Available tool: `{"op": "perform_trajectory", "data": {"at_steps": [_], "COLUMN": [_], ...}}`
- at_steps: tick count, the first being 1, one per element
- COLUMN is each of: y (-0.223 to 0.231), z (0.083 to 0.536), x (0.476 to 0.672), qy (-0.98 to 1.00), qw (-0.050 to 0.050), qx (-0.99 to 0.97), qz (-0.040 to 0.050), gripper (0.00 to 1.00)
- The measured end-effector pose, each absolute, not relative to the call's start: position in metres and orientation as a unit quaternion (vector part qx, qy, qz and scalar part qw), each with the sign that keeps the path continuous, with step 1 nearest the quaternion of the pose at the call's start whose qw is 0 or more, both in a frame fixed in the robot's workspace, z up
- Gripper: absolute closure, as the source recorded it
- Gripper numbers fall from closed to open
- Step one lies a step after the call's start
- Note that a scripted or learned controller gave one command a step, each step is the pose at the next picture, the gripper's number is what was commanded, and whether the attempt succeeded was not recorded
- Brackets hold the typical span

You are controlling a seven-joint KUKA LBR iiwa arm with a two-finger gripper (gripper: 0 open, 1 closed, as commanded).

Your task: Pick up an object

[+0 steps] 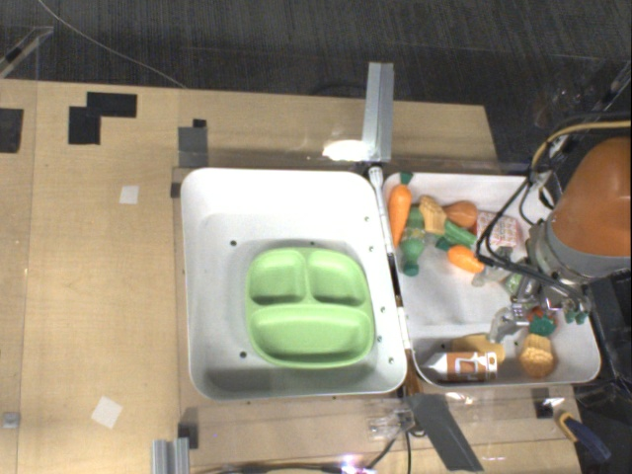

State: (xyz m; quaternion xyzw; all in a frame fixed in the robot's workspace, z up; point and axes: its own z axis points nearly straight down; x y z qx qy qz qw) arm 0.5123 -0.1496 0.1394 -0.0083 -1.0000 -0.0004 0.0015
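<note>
While the camera looks down at a slant on a pale wooden desk, two shallow white bins sit side by side near its middle. Inside the left bin lies a light green divided plate with three compartments — two small ones toward the far side and one wide one toward the near side.

Several toy foods are scattered in the right bin. Along its left wall an orange carrot stands lengthwise, with a green, bottle-like piece just beside it. Near the far wall rest a tan and orange piece and a green piece, too small to name more closely, and a smaller orange carrot lies a little nearer. Along the near wall a brown bottle with a white label lies on its side, and a tan, corn-like piece sits just beside it to the right.

From the right the grey arm with its orange band reaches in over the right bin. Its gripper hangs low above the bin's right part, just beyond the bottle and the tan piece. Whether the jaws are open or shut, and whether anything sits between them, cannot be made out — cables and metal parts crowd that spot.
</note>
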Motion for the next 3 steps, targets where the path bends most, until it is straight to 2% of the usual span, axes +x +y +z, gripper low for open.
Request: {"op": "perform_trajectory", "data": {"at_steps": [1,2,3], "y": [-0.128,-0.117,-0.097], "z": [0.09,0.088,0.088], "x": [0.553,0.625,0.63], "qy": [-0.999,-0.99,-0.977], "qw": [-0.007,-0.006,-0.003], "qx": [-0.037,-0.143,-0.215], "qz": [0.0009,-0.0006,0.0045], "gripper": [0.0,0.0,0.0]}}
